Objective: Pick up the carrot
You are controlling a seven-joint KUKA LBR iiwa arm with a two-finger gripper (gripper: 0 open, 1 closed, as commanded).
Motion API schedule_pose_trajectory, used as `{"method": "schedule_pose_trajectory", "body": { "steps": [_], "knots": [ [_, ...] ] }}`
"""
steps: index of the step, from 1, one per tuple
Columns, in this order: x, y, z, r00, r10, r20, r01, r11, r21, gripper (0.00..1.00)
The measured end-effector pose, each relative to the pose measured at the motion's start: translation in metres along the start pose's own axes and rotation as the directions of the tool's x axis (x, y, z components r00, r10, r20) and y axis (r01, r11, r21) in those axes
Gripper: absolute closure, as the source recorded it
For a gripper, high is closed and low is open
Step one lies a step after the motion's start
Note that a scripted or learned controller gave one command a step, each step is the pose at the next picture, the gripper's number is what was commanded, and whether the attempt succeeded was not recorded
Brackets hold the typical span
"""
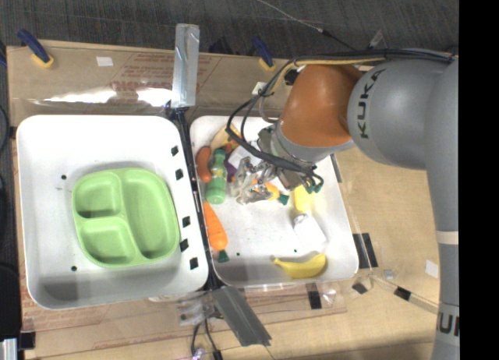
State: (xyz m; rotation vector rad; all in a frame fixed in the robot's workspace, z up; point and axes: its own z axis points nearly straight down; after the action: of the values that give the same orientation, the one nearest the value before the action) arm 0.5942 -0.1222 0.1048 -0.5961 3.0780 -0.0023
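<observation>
The carrot (214,226) is orange with a small green top at its near end. It lies along the left wall of the right bin (339,226), pointing toward the front. My gripper (253,182) hangs low over the middle of that bin, among several small items, to the right of and a little behind the carrot. It is apart from the carrot, about a hand's width away. The grey arm with its orange band (316,105) covers the back right part of the bin.
Beside the gripper stand a green bottle (216,187) and a reddish sausage-like piece (203,162). A banana (300,266), a white block (309,231) and a yellow piece (302,199) lie to the right. The left bin (31,195) holds a green divided plate (125,216).
</observation>
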Motion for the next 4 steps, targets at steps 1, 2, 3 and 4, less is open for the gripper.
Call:
{"method": "schedule_pose_trajectory", "body": {
  "steps": [1,2,3,4],
  "knots": [
    [0.036,-0.013,-0.197,0.998,0.065,0.006,-0.065,0.998,0.007,1.00],
    [0.126,-0.045,-0.204,0.999,-0.049,-0.005,0.049,0.999,0.000,1.00],
    [0.090,-0.057,-0.248,0.916,-0.401,-0.002,0.401,0.916,-0.001,1.00],
    [0.133,-0.041,-0.245,0.704,-0.710,-0.002,0.710,0.704,-0.007,1.00]
  ]
}}
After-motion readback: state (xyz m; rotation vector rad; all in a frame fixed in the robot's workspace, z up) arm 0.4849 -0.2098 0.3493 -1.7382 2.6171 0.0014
